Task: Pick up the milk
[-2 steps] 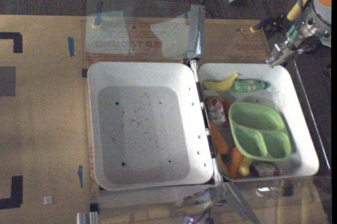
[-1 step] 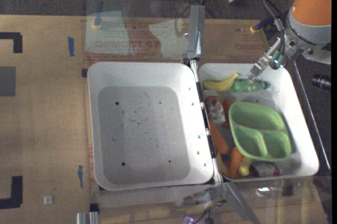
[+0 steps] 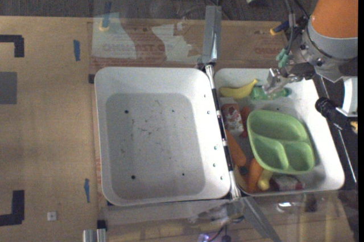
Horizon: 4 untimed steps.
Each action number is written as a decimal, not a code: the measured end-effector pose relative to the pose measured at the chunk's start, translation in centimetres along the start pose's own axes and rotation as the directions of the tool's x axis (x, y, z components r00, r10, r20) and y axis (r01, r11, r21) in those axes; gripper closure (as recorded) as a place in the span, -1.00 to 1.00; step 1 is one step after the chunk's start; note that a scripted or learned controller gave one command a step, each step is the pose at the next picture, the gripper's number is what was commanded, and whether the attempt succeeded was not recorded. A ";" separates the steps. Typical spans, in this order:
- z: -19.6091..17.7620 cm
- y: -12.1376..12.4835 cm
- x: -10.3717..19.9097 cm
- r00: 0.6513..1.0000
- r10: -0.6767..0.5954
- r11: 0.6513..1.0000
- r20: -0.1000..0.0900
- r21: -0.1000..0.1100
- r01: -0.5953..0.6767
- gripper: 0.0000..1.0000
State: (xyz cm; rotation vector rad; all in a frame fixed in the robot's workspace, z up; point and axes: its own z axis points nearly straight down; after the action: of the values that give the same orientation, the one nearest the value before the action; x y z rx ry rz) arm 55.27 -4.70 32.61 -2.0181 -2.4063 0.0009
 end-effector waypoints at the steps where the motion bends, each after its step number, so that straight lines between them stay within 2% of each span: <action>1: -5.0 2.7 4.7 0.941 0.339 0.941 0.001 -0.005 -0.339 1.00; 2: 1.0 -1.9 2.2 0.958 0.286 0.958 0.001 0.000 -0.286 1.00; 3: 11.3 -6.9 3.0 0.999 0.044 0.999 -0.001 0.001 -0.044 1.00; 4: 14.2 3.5 -2.4 0.995 0.100 0.995 0.001 -0.002 -0.100 1.00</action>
State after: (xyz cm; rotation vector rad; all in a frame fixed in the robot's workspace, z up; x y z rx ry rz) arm 59.15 -6.47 18.44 -2.1370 -2.3045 -0.0010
